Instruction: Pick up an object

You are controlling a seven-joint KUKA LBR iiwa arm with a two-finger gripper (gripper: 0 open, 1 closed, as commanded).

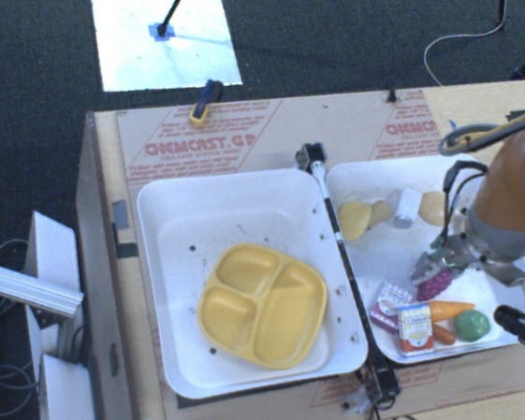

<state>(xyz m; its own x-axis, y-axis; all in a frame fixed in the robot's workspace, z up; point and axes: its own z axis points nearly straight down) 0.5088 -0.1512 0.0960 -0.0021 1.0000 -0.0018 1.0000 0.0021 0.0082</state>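
While tool (pixel 435 265) hovers in right bin (pixel 363 179), purple grapes (pixel 433 285) lie just below fingertips; finger state: cannot tell.

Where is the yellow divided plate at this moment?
The yellow divided plate lies in the left bin, toward its near right part, close to the rim between the two bins.

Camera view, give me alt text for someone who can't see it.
A grey and orange robot arm reaches into the right bin, its gripper over purple toy grapes among play food. The left bin holds a yellow divided tray.
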